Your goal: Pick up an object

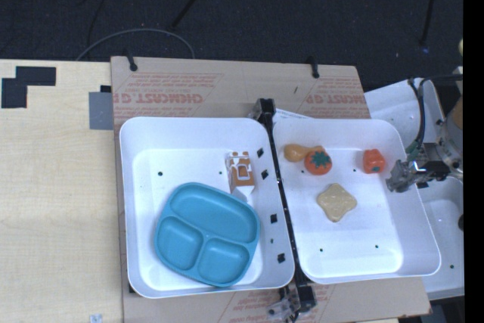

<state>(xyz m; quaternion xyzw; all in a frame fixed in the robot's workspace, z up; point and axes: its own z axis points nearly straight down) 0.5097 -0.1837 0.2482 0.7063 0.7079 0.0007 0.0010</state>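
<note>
In the right bin lie a red-orange toy pepper, a red tomato with a green top, a yellow-orange pear-shaped piece touching the tomato, and a flat beige cookie-like piece. My gripper hangs over the right rim of this bin, just right of and slightly below the pepper, with nothing seen in it. The left bin holds a blue divided plate and a small orange-and-white toy.
A black divider runs between the two bins. Cardboard lies under the bins, with a pale wooden bench top to the left. Cables and white sheeting sit by the arm on the right.
</note>
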